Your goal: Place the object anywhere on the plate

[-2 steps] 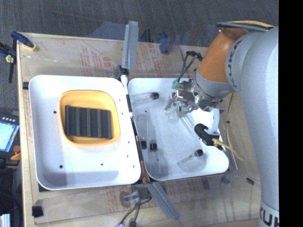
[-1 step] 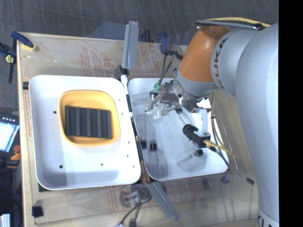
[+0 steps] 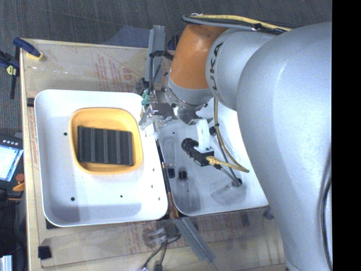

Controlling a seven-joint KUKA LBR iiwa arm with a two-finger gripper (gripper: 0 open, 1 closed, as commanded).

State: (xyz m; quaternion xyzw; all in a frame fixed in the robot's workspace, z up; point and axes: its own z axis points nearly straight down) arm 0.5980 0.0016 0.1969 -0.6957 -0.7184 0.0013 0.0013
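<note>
A yellow-rimmed square plate with a dark ridged centre lies in the left white bin. The arm's orange band and grey wrist hang over the wall between the two bins. The gripper points down at the plate's right edge, just above the left bin's right rim. A small green bit shows at the gripper's upper left side; I cannot tell what it is. No object lies on the plate's dark centre.
The right white bin is largely covered by the arm; two small dark marks and a faint clear shape show on its floor. A cable and black fitting hang from the wrist. Clamps sit at the bench's left edge.
</note>
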